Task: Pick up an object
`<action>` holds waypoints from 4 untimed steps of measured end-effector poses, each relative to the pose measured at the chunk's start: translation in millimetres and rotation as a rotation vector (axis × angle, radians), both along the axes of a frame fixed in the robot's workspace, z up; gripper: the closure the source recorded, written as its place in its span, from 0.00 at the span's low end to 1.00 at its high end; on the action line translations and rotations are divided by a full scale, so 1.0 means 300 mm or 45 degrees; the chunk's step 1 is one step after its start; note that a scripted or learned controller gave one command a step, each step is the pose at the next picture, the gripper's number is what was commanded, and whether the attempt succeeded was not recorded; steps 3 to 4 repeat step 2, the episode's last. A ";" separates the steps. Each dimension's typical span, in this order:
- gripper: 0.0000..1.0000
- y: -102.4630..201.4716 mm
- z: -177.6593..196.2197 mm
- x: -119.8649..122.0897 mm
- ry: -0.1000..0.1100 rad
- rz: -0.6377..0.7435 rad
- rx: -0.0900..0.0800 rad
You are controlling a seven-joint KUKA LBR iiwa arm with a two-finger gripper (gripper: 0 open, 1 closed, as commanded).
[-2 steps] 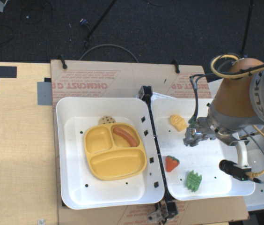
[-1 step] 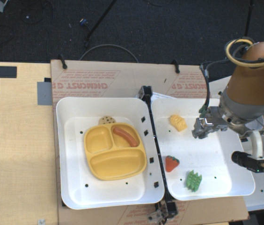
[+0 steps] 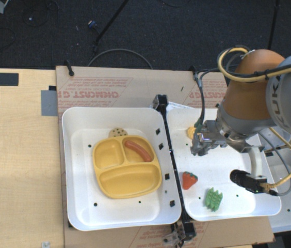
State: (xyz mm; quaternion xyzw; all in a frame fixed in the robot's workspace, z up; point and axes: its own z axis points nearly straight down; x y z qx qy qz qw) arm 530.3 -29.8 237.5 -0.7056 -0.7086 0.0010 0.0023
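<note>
Gripper (image 3: 199, 144) sat low in the right bin (image 3: 269, 205), just beside a yellow object (image 3: 191, 133), likely lining up a pick; jaw state unreadable; strawberry (image 3: 189, 180) and green toy (image 3: 213, 199) lay nearer the front.

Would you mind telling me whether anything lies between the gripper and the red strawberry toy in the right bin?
Nothing visible does. The gripper is above bare white floor of the right bin, and the red strawberry toy lies below-left of it; the green toy sits off to the side.
</note>
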 end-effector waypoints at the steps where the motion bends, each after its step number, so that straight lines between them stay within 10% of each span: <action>1: 1.00 0.207 -0.015 -0.008 0.001 0.002 0.001; 2: 1.00 0.378 0.007 0.020 -0.002 0.000 -0.002; 4: 1.00 0.378 0.007 0.020 -0.002 0.000 -0.002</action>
